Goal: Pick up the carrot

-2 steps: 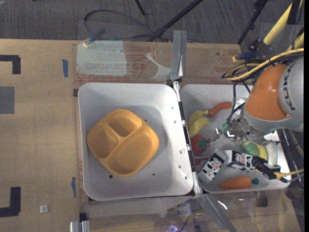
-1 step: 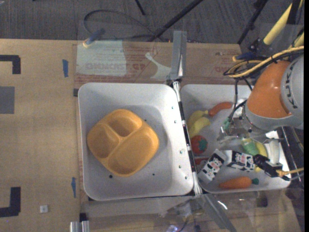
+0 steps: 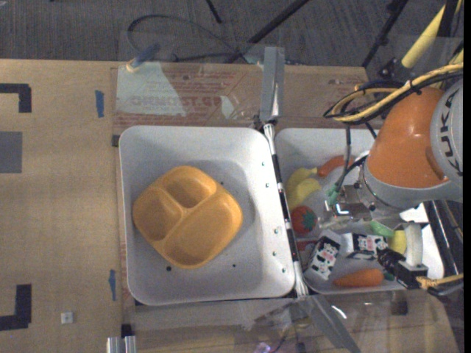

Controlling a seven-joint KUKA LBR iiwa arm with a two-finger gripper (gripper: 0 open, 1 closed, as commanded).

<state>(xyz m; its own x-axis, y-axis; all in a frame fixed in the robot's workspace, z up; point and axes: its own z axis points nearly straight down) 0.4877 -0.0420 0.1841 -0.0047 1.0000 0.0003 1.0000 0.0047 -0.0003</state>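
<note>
- The left bin [image 3: 147, 271] is taken up at its middle by a yellow divided plate [image 3: 187, 215]; bare white floor is left all around the plate, widest along the near and far walls
- The right bin [image 3: 313, 142] is crowded: a yellow toy [image 3: 303, 186], a red toy [image 3: 303, 218] and a black-and-white carton [image 3: 324, 256] are packed along its left side
- The carrot [image 3: 359, 278] is hemmed against the near wall, with the carton just beside its left end
- The space above the right bin's middle is blocked by the arm's orange band [image 3: 405, 145] and its cables [image 3: 383, 94]
- The two bins are parted by a raised rim [image 3: 283, 212]
</note>
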